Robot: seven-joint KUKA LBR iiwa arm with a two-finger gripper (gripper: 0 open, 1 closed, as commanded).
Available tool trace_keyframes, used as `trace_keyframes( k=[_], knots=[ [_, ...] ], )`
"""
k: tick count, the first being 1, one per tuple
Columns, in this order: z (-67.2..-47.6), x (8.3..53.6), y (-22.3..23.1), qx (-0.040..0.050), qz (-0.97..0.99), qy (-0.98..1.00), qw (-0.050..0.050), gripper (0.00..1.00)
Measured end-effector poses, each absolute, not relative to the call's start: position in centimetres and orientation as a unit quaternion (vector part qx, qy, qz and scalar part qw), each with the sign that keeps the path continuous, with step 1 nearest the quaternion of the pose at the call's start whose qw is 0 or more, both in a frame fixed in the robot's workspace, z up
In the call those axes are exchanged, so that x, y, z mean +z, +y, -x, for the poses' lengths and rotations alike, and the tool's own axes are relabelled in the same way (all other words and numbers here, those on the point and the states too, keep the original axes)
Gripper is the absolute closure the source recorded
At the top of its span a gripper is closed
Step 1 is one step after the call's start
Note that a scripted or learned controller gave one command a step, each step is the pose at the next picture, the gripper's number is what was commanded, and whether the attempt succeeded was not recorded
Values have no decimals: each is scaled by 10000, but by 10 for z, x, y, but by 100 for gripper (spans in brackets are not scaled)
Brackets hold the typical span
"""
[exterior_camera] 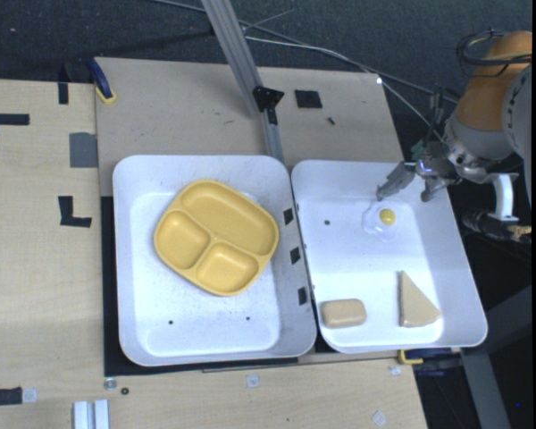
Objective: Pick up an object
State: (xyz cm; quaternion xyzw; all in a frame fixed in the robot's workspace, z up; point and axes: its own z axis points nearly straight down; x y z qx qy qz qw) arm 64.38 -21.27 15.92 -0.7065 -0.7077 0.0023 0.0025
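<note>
A small yellow ball-like object (387,216) lies in the right bin (447,266), near its upper middle, on a faint clear patch. A tan oblong block (343,312) rests near the bin's front left. A tan wedge (416,301) lies near its front right. My gripper (411,183) hovers over the bin's far right corner, just above and right of the yellow object. Its two fingers are spread apart, with nothing between them.
The left bin (134,257) holds a yellow three-compartment plate (216,237). A grey pole (237,52) slants down from the top to the bins' rear edge. Cables run across the back of the bench.
</note>
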Motion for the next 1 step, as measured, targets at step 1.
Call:
trace_keyframes(
  k=[1],
  knots=[
    [-635, 97, -209, 25, 7066, -7076, 27, 0]
  ],
)
